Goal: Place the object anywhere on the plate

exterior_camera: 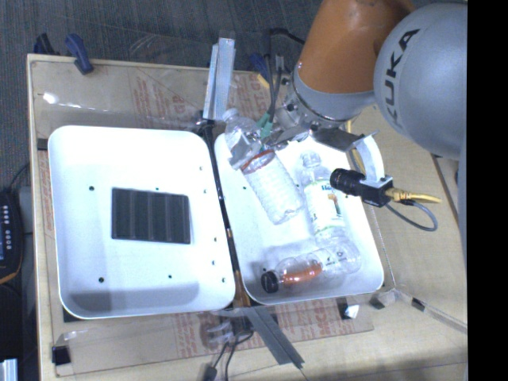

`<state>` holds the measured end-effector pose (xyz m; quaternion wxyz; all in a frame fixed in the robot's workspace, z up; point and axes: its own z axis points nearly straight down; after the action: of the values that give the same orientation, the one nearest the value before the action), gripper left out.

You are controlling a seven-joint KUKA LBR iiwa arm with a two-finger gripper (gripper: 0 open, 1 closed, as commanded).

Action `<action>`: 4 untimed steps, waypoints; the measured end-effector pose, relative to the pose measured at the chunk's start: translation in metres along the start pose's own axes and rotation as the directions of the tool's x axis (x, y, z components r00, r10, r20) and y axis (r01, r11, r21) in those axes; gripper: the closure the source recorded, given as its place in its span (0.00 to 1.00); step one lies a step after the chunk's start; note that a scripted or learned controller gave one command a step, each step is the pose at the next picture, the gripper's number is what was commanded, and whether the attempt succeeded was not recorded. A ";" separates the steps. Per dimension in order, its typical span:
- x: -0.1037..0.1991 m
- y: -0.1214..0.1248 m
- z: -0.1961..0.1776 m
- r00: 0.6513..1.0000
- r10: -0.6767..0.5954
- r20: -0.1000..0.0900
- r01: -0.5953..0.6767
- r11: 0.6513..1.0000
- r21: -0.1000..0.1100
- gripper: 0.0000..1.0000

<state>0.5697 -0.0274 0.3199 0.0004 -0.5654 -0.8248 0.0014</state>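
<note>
You will find the gripper [266,133] low over the far end of the right bin [373,280], at the cap end of a clear plastic bottle [270,182]; whether it grips that bottle you cannot tell. Two more bottles lie beside it: one [324,201] alongside, one [309,270] across the near wall. The dark plate [151,215] sits in the left bin [79,157].

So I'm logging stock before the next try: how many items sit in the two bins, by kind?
Clear plastic bottles: 3 (red-banded bottle, white-capped bottle, dark-capped bottle), all in the right bin.
Dark plates: 1 (dark plate), in the left bin.
Total: 4
</note>
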 end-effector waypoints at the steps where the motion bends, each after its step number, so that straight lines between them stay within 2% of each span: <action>1: 0.000 0.001 -0.010 1.000 -0.003 0.000 0.003 1.000 0.001 1.00; 3: -0.001 0.002 -0.029 1.000 -0.011 0.000 0.011 1.000 0.003 1.00; 4: -0.001 0.002 -0.029 1.000 -0.012 0.000 0.012 1.000 0.003 0.00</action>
<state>0.5715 -0.0273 0.3487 0.0009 -0.5606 -0.8281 0.0026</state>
